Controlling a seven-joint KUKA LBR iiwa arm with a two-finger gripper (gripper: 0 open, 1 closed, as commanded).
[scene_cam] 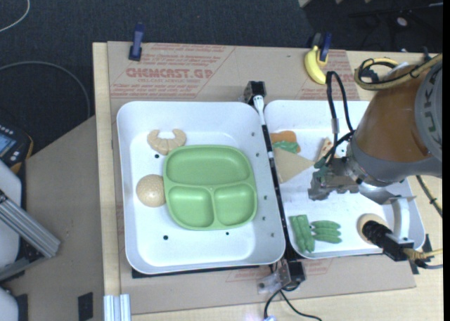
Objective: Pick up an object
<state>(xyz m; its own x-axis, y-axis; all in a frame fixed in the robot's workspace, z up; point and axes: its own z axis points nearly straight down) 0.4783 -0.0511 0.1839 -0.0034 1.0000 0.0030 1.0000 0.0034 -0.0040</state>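
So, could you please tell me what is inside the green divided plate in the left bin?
The green divided plate shows three bare compartments with nothing in them. Whatever part of the left bin floor lies beneath the plate is covered, so that cannot be seen.

Only readable thing here is the red print on the brown cardboard sheet [176, 74] under the two bins: "CHEMCAST G P" in big letters, just above the left bin's [133, 172] top edge. Smaller red lines run above and below it, too blurry to make out.
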